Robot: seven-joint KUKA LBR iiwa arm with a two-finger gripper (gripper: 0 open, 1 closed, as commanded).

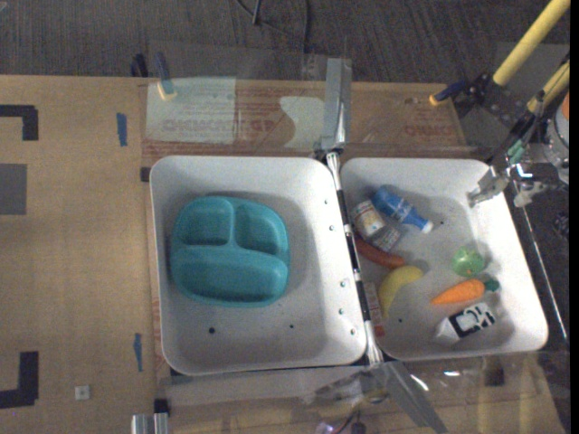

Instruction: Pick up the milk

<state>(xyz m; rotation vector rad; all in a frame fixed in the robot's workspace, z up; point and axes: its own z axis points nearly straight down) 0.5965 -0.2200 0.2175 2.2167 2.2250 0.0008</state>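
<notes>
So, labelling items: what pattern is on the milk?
White with black cow-like patches, seen in the camera view: milk.

Two white bins (181, 351), one teal tray (230, 249), one milk carton (469, 322), one carrot (460, 291), one blue bottle (400, 208), one banana (398, 285)

No legible text anywhere.

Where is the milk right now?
The milk carton lies in the right bin, near its front right corner in the camera view. It sits just below the carrot, and the gripper is up at the bin's far edge.
</notes>
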